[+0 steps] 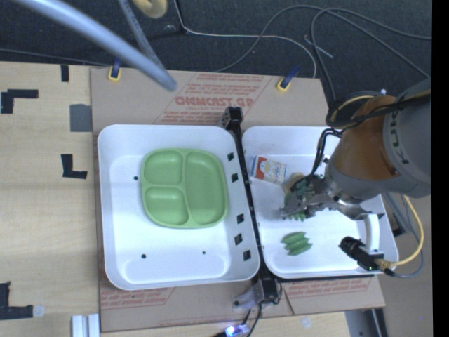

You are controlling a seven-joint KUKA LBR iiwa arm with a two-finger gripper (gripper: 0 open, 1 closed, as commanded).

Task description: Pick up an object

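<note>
Hand: your hand [297, 203] sits low in the right bin [319, 262], right of the frame's centre; you cannot tell its state from here.
Green object: a small ridged green piece [296, 243] lies on the bin floor just below the hand, apart from it.
Packet: a small white packet [269, 168] lies at the bin's upper left.
Left bin: your left bin [119, 209] carries a green divided plate [185, 187].

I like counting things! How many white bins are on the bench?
2. The left bin holds a green divided plate. The right bin holds a small green object and a small card, with the gripper over it.
</note>
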